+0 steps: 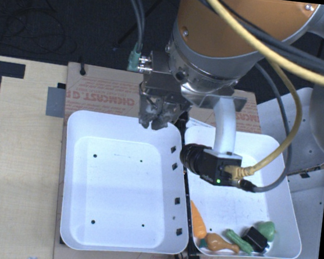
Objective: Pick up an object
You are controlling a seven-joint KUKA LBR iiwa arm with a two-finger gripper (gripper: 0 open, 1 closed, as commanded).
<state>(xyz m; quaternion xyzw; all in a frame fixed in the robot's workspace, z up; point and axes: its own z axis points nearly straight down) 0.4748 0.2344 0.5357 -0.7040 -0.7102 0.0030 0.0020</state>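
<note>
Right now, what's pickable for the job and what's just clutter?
For the job:
gripper, over the left bin's back edge
toy carrot
orange piece
green stick
black block
green lump

Just there:
left bin
right bin
cardboard sheet

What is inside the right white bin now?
In the right shallow white bin, near its front edge: an orange carrot-shaped toy, a green piece, a small black block. The grey arm covers its back corner.

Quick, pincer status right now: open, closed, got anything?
Pincer: cannot be told whether open or closed. It hangs at the far rim of the left bin, with no object seen in it.
</note>
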